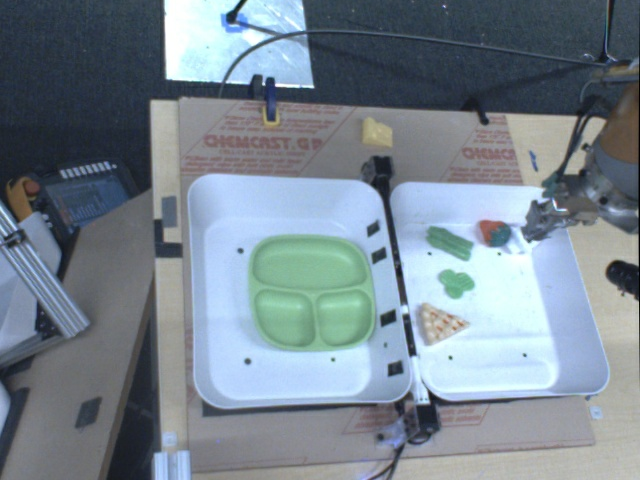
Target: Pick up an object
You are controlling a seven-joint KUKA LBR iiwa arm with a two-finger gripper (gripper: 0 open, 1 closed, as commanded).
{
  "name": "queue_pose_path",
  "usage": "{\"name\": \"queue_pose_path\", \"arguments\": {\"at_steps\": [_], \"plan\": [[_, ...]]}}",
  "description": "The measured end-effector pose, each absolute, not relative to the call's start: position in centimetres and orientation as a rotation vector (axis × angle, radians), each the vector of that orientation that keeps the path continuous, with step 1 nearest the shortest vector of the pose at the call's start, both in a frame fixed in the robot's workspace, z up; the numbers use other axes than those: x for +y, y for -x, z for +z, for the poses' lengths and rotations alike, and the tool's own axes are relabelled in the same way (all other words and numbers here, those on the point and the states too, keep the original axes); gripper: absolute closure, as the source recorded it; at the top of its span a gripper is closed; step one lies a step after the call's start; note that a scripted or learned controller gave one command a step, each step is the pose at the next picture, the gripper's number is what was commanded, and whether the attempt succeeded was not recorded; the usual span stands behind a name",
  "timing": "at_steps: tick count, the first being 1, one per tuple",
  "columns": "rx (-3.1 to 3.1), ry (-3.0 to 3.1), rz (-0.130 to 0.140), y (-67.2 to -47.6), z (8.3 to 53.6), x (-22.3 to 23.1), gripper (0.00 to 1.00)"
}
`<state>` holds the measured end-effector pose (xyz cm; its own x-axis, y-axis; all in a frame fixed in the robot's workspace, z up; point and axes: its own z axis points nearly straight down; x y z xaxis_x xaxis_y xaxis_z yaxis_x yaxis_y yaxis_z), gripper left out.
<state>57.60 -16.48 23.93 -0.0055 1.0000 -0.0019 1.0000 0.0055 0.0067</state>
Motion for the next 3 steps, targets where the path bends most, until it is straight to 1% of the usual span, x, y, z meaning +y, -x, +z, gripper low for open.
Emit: {"name": "queue_pose_path", "arguments": {"at_steps": [1, 2, 3], "plan": [[2.223, -2.210, 0.006, -57.8, 29.0, -16.5, 1.00], [2.231, -2.211, 0.003, -58.6, 27.2, -11.3, 1.00], [2.233, -2.211, 0.003, -58.6, 27.0, -5.6, 1.00]]}}
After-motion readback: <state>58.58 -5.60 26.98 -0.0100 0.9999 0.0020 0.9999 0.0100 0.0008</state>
